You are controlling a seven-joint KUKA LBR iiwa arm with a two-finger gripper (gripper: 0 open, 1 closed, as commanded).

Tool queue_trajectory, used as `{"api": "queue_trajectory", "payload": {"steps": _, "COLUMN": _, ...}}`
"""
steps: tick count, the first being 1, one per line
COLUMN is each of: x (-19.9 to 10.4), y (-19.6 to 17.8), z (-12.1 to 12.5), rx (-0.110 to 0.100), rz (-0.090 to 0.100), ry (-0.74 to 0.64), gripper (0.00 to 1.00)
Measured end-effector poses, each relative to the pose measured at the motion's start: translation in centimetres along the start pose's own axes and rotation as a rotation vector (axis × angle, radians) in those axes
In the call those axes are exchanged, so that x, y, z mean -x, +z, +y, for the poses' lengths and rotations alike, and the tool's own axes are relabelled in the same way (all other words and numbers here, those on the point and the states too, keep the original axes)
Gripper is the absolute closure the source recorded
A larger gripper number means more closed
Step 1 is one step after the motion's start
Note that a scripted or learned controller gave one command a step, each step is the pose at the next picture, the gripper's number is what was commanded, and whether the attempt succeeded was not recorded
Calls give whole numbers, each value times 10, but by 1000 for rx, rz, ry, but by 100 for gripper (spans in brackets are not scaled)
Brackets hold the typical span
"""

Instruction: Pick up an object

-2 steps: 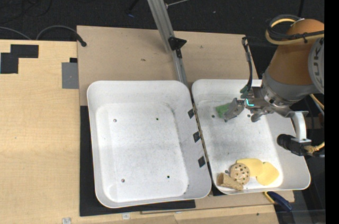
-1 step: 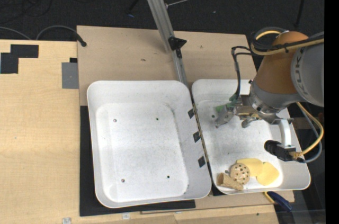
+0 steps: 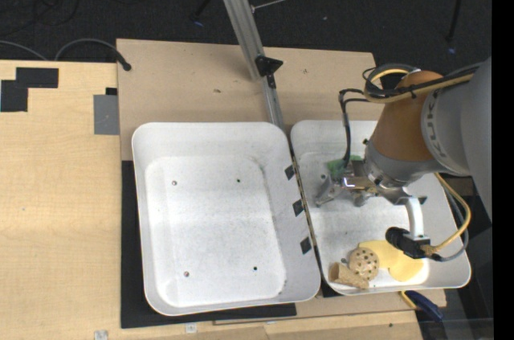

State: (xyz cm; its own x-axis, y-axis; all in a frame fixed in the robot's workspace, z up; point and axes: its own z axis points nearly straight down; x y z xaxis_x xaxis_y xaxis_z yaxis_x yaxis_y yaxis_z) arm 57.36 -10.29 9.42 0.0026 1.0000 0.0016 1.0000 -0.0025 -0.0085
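I see hand (image 3: 341, 190) low in right bin (image 3: 317, 139) | grip state: cannot tell | green object (image 3: 336, 166) just beside it | cookie (image 3: 363, 260), yellow piece (image 3: 399, 263) nearer front

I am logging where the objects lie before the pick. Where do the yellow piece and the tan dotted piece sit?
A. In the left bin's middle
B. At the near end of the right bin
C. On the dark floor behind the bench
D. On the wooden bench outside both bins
B: the yellow piece and the tan dotted piece lie together at the near end of the right bin, below the gripper.
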Motion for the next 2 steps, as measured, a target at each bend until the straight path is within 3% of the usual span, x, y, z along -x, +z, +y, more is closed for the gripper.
{"api": "queue_trajectory", "payload": {"steps": 1, "x": 2, "y": -13, "z": 0, "rx": 3, "rz": 0, "ry": 8, "gripper": 100}}
{"api": "queue_trajectory", "payload": {"steps": 2, "x": -1, "y": -75, "z": 5, "rx": 11, "rz": -2, "ry": -4, "gripper": 100}}
